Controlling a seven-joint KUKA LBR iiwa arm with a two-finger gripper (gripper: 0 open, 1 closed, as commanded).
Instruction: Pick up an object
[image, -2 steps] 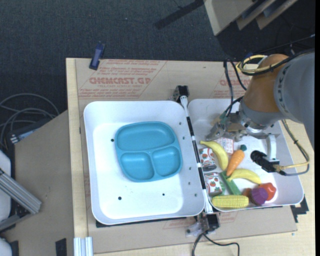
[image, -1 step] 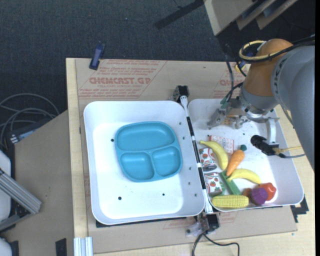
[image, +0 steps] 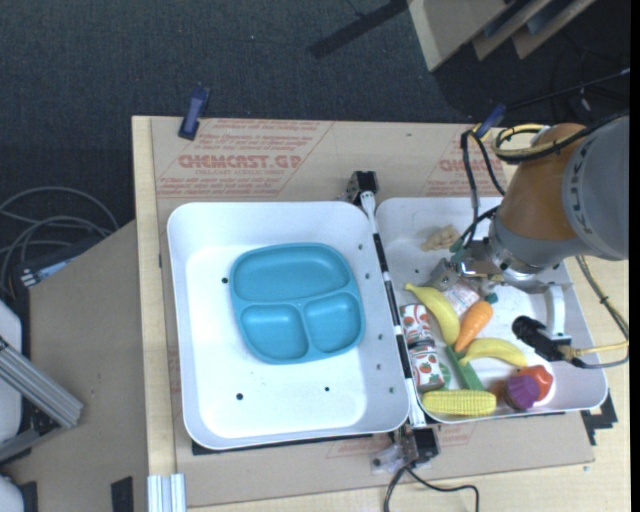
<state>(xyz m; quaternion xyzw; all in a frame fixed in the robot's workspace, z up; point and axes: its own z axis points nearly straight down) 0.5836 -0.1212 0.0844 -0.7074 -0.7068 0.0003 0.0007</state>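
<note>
Blue tray (image: 297, 315) in left bin (image: 200, 400); toy food fills right bin (image: 590, 395).

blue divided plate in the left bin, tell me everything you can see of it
The light blue plastic-looking divided plate lies flat, face up, near the middle of the left shallow white bin, slightly turned. It has rounded corners and three compartments: one long one across its far side and two smaller ones on the near side, split by raised ridges. All three look bare. Only the bin floor touches it; the toy food lies in the other bin.

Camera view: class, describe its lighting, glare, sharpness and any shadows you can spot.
Camera view: even, soft lighting; the left bin reads bright white without hard glare; the blue tray is fairly sharp; the arm looks slightly soft; faint shadow lies under the toys by the carrot.
</note>
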